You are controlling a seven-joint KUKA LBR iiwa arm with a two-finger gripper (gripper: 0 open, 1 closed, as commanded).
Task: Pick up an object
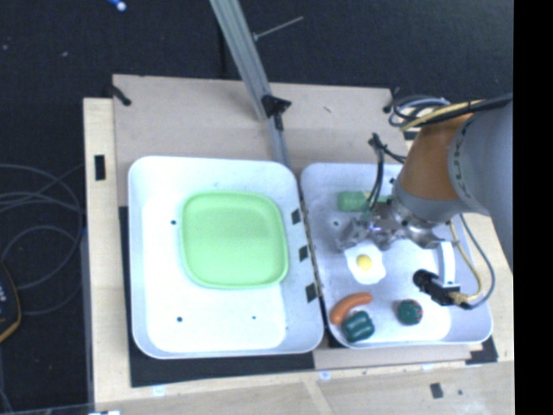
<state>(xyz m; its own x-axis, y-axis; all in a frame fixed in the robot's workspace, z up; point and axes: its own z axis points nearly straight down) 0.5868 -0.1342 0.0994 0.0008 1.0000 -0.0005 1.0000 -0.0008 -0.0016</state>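
Observation:
My gripper [361,229] reaches into the right bin [462,322] from the right, low over the bin floor near its middle. A fried-egg toy [366,265] lies just below the fingertips. A light green block [351,201] lies just above them near the bin's far wall. Nothing shows between the fingers. An orange sausage [351,303], a dark green pepper [358,325] and a dark green round toy [409,312] lie along the bin's near side.
The left bin [155,258] holds a light green square plate [233,239]. A grey pole [246,54] slants down to the gap between the bins. Black cables [441,288] hang from the wrist over the right bin.

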